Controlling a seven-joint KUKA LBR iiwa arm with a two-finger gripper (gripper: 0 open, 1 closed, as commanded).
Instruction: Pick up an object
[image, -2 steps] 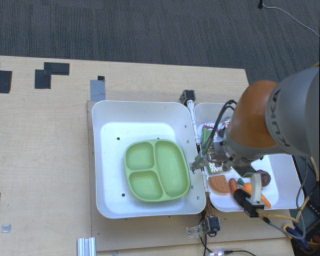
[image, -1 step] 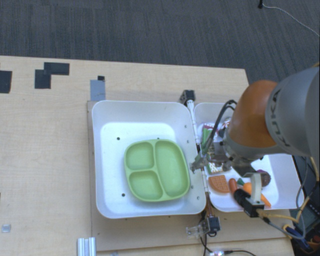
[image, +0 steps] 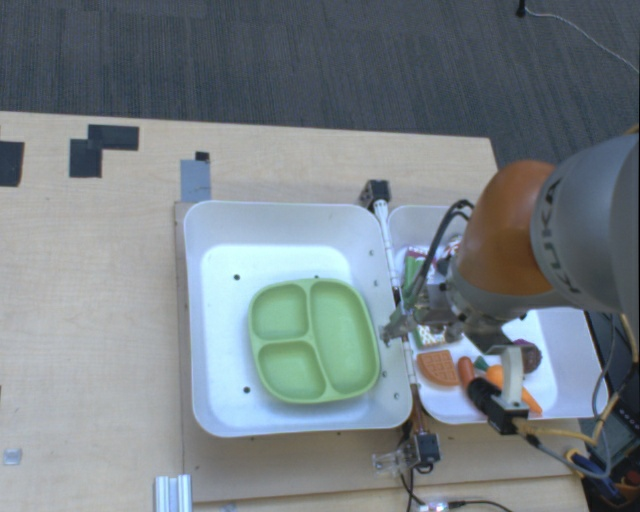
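My gripper (image: 410, 328) hangs low over the left edge of the right bin (image: 565, 400), close to the wall between the two bins. The grey arm with its orange band (image: 505, 240) covers much of that bin. Just below the gripper lies a flat orange waffle-like piece (image: 435, 368), with a small orange carrot-like piece (image: 466, 372) beside it. A dark brown round thing (image: 528, 353) lies further right, and another orange piece (image: 524, 400) sits near the bin's front. A green and white packet (image: 413, 268) peeks out behind the gripper. I see nothing held.
The left bin (image: 215, 330) holds a light green divided plate (image: 313, 340) with three compartments. Small metal clamps sit at the divider's far end (image: 376, 192) and near end (image: 415, 452). Dark markers (image: 100, 148) lie on the wooden bench at far left.
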